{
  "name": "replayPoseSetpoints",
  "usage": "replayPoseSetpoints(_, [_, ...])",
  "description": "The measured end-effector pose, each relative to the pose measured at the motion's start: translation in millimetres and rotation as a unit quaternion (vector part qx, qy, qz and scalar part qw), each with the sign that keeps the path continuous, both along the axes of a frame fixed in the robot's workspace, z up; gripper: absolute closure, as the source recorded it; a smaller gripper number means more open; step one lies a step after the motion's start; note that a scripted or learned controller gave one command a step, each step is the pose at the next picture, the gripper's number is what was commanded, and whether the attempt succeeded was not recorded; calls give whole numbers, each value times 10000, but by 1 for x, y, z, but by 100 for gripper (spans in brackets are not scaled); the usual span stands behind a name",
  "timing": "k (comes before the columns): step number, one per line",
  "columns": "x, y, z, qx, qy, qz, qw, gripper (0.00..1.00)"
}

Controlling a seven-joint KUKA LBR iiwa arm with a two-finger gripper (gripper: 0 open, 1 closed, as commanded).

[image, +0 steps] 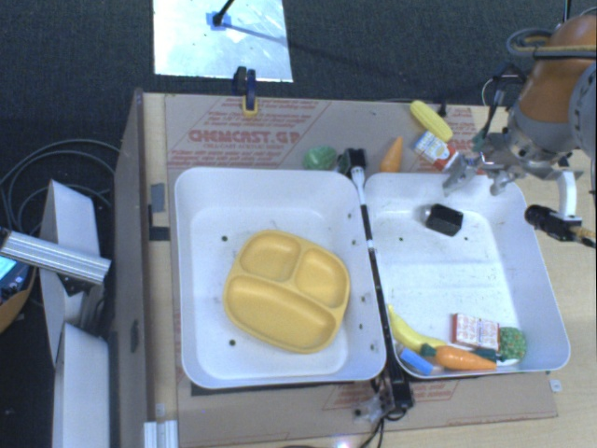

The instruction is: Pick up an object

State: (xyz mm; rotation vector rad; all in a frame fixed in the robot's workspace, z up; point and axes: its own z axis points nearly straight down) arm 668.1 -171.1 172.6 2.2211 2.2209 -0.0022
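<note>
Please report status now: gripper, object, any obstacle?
Gripper open above right white bin, holding nothing. Small black block lies nearby, untouched. No obstacle around it.

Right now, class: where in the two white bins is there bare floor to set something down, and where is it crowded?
The right bin has bare floor across its middle, between the black block near the far wall and the toys in its near corner: banana, carrot, small box. That corner is crowded. In the left bin, the yellow tray leaves just a margin of floor.
</note>
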Motion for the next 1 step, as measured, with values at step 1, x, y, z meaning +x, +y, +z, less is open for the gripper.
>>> replayPoseSetpoints(1, [0,-2,-65,11,-3,4,10000,0])
